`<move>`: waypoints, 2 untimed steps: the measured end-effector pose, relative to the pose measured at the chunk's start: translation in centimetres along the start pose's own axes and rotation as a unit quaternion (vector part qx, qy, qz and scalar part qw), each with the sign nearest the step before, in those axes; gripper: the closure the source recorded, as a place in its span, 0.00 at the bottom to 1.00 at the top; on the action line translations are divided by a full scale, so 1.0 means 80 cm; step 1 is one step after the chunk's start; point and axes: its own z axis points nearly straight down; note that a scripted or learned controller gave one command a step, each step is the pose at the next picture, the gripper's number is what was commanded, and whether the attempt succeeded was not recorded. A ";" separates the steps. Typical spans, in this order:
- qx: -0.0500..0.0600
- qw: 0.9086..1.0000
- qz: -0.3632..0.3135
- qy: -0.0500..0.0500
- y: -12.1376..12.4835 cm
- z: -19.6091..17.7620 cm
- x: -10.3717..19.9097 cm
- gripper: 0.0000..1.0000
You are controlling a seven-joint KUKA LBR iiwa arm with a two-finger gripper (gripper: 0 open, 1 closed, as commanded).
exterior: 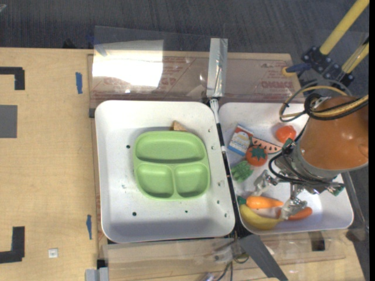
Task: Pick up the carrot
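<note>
The carrot (265,202), orange with a green stub at its left end, lies near the front of the right bin (340,215), resting against a yellow banana (258,218). My gripper (279,194) hangs low over that corner, below the orange wrist band. Its fingers are spread open, the left fingertip (261,184) just above the carrot and the right one (296,204) past the carrot's right end. Nothing is clamped between them. The carrot lies on the bin floor.
An orange-red piece (303,213) lies right of the banana. Further back are a tomato (256,156), a green vegetable (241,170), a small card (239,140) and an orange ball (286,133). The left bin (111,157) holds a green divided tray (171,164).
</note>
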 end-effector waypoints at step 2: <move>0.002 1.000 0.000 -0.003 0.000 -0.013 -0.004 0.00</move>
